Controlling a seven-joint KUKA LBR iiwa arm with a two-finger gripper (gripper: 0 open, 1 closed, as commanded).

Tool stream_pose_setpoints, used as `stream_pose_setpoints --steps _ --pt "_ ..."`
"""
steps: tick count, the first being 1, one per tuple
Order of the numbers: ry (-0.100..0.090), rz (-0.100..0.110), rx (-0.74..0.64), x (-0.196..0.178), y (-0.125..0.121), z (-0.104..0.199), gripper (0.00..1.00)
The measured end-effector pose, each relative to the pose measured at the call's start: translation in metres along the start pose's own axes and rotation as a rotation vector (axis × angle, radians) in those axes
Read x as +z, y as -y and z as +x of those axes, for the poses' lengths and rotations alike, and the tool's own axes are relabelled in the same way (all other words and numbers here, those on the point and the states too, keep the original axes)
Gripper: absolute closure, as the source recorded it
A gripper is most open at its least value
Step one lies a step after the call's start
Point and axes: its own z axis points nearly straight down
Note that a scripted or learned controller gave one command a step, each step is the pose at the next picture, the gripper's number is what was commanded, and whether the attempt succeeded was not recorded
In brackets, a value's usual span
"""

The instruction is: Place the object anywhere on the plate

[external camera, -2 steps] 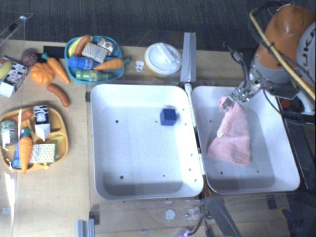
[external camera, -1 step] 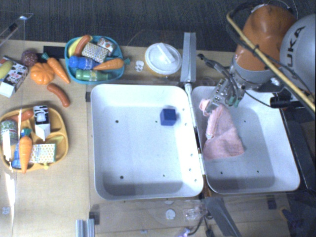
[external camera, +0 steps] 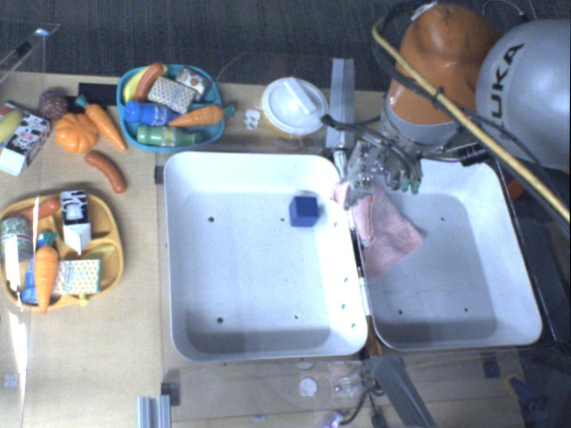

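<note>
A pink cloth (external camera: 390, 232) lies crumpled in the right bin (external camera: 464, 319), against its left wall. The cloth's upper corner is drawn up into my gripper (external camera: 364, 184), which sits over the divider between the two bins and is shut on that bunched corner. A small blue cube (external camera: 304, 209) rests on the floor of the left bin (external camera: 250, 310), a little left of the gripper. A yellow plate (external camera: 109, 228) with toy food stands on the bench at the far left.
A blue dish (external camera: 214, 132) of toy vegetables and a white round lid (external camera: 294, 105) sit behind the left bin. Loose toy food (external camera: 76, 133) lies at the back left. The arm's orange band (external camera: 446, 47) and grey body (external camera: 526, 87) overhang the right bin's back.
</note>
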Motion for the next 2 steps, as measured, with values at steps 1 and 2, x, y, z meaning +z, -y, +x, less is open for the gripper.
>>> stream_pose_setpoints --steps 1,2 --pt "0.001 0.0 -0.096 0.002 -0.05 -0.007 1.0" --pt "0.001 -0.001 -0.098 -0.005 -0.112 -0.006 1.0"
